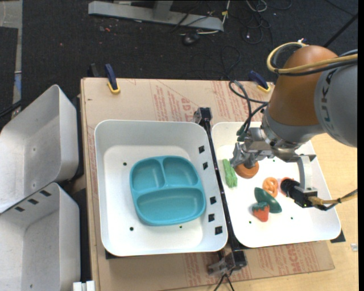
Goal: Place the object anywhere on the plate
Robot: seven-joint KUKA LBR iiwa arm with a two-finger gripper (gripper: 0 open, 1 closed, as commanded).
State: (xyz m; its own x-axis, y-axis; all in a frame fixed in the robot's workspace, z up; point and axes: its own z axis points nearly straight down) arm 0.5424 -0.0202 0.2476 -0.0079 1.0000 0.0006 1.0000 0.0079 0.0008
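End effector (248,154) sits over the orange toy (247,169), right of the blue plate (168,190); finger state unclear. You're likely gripping light, smooth, rigid plastic: pinch its widest part.

Side by side on a tan board (153,96): two shallow white bins, the left bin (105,187) and the right bin (318,233), touching along a black strip (217,187). Clipped to the board's far edge: a yellow-handled clamp (112,82) and a second clamp (260,82). Lying in the right bin: a green pod-like toy (230,173) near its left wall, an orange ring (271,185), a teal piece (266,199) and, touching it, a red strawberry-like toy (261,212). Off the board to the left, two spare white tubs (40,136), tilted. Beyond, on dark floor (45,34), a grey metal bar (153,14) and loose cables (239,34).
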